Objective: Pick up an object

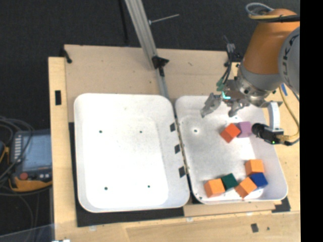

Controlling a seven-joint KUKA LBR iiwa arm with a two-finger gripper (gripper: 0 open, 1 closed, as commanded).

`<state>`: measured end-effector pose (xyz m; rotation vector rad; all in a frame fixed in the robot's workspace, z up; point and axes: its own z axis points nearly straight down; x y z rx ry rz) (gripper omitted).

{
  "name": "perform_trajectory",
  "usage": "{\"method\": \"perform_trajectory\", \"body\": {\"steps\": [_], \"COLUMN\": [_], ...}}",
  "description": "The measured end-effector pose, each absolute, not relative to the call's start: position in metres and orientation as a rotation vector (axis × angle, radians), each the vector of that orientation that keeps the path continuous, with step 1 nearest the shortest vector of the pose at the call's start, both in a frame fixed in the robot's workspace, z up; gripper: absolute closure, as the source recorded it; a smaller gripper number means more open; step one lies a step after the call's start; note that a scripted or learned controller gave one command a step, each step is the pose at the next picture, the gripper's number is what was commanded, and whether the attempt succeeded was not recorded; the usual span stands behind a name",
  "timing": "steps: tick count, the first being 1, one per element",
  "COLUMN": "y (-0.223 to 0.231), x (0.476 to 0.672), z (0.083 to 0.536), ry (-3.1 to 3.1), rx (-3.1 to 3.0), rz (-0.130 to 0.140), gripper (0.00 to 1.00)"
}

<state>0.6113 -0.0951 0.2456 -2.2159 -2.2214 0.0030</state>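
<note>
1. The arm comes in from the right, with its orange band above the far right corner of the right bin.
2. The gripper hangs over the upper part of the right bin. Its two fingers are spread apart with nothing between them, so it is released and grasps nothing.
3. Just below the gripper and a little to its right lies the upper orange block, turned cornerwise. It touches the purple block on its right. Both blocks rest on the bin floor, clear of the fingers.
4. Five more blocks sit near the lower right corner of the same bin, well apart from the gripper.
5. In that group, the right orange block sits highest, with the blue block just below it.
6. The low orange block touches the blue block on its lower left side.
7. The green block sits between the low orange block and the left orange block, close to both.
8. The left bin lies beside the right bin, and their inner edges nearly meet.
9. Both bins stand on a wooden bench.
10. A metal rail slants down from the top towards the gap between the bins.
11. A small screen unit with cables sits off the bench's left edge.
</note>
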Motion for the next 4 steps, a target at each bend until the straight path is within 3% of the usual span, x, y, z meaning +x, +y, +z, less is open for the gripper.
{"method": "perform_trajectory", "body": {"steps": [1,4], "y": [-0.095,-0.1], "x": [0.612,0.62], "z": [0.248,0.095], "ry": [-2.223,-2.218], "rx": [-2.22,-2.228], "rz": [-0.003,0.004], "gripper": [0.0,0.0]}}
